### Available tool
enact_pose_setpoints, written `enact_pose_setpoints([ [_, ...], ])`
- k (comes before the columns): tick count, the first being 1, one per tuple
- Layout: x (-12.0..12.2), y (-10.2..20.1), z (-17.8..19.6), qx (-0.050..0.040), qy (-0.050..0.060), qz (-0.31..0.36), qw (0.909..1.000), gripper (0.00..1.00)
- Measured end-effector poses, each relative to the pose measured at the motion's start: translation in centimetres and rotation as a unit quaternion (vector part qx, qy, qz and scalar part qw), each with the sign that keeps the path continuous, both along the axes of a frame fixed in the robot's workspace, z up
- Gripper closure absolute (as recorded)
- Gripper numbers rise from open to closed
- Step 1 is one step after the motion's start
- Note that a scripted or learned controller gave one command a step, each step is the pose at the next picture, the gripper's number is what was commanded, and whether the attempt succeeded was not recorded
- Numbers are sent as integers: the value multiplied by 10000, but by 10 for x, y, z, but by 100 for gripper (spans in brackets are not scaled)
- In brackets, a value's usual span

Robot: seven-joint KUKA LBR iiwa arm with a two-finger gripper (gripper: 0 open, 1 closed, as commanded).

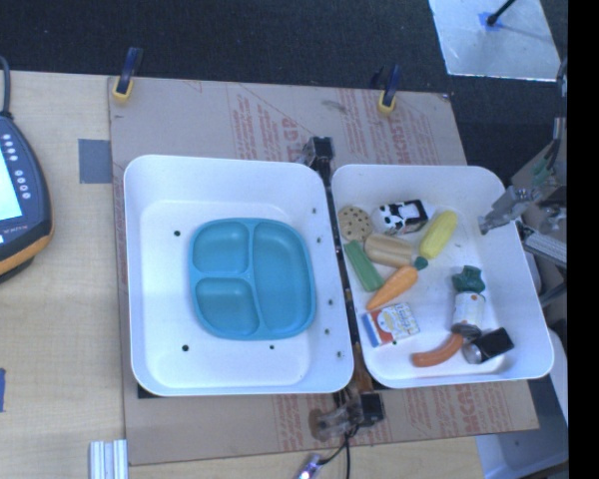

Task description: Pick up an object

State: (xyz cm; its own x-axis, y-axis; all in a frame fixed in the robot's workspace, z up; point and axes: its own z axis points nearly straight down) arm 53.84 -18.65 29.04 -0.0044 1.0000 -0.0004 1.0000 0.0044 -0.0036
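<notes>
The right bin holds several small items. Among them are a round cookie, a black-and-white cow toy, a yellow corn cob, a beige roll and a green stick. An orange carrot, a small printed packet, a green-capped bottle, an orange sausage and a black block lie there too. My gripper hangs at the bin's right rim, apart from all of them and nearest to the corn cob.
The left bin holds a blue divided plate. A control pendant lies on the bench at the far left. Clamps hold the cardboard at its back edge.
</notes>
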Motion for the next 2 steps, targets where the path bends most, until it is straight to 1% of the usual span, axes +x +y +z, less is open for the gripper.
enact_pose_setpoints([
  [1,27,10,-117,-2,12,16,10000,0],
  [2,60,57,-159,-4,10,13,10000,0],
])
